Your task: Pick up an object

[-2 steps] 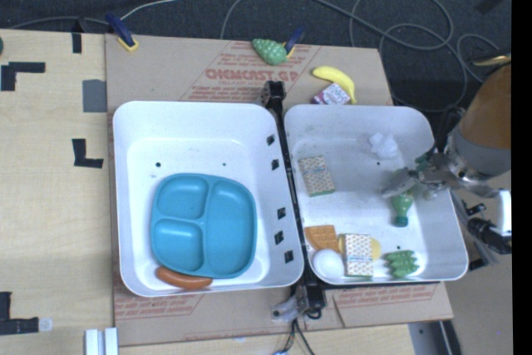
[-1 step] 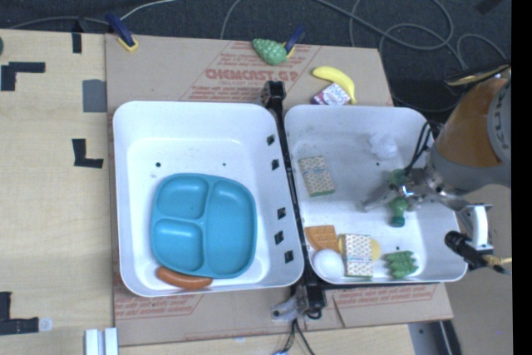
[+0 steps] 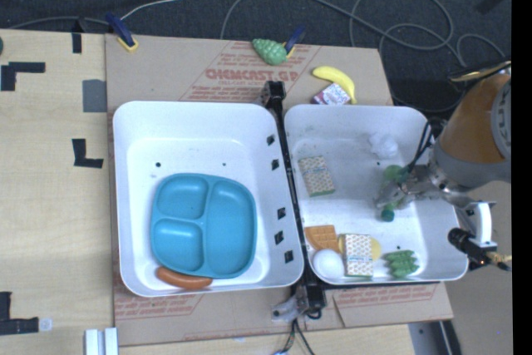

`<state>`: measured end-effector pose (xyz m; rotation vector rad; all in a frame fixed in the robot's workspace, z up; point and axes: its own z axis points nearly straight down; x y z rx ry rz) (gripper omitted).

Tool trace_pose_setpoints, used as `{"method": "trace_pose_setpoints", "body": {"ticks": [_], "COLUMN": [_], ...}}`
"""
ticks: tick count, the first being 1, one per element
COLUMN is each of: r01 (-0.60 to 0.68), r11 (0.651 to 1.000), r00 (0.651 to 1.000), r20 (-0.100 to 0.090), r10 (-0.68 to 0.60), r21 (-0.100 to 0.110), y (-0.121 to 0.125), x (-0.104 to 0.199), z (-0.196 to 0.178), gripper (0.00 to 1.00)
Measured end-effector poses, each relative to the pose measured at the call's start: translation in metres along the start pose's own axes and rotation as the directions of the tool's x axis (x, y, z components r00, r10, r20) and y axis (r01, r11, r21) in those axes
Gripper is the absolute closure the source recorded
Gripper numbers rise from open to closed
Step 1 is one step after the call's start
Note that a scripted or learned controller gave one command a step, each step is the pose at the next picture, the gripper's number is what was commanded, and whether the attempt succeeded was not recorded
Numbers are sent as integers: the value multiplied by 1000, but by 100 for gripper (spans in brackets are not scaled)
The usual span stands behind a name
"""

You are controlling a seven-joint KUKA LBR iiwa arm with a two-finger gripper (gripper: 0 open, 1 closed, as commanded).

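Two white bins on the surface [image 3: 166,66]; arm over the right bin [image 3: 357,125].
Pincer [image 3: 391,195] low beside a green toy [image 3: 391,175]; finger spread and hold cannot be told.

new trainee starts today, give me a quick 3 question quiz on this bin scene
1. True or false: the blue tray lies in the left bin.
2. Where is the banana? A) in the right bin B) on the cardboard behind the bins C) on the tray
3. Fill in: the sausage lies at the tray's ____ edge.

Key
1. true
2. B
3. front; it lies between the tray and the bin's near wall.
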<state>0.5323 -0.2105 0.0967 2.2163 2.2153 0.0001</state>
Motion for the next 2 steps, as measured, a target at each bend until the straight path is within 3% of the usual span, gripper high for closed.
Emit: {"method": "trace_pose_setpoints", "body": {"ticks": [1, 2], "r01": [3, -3], "r11": [1000, 1000], "r00": [1000, 1000], "r20": [-5, -4], "r10": [-3, 3], "r21": [0, 29], "y": [67, 95], "x": [53, 91], "z": [10, 13], "gripper": [100, 100]}}
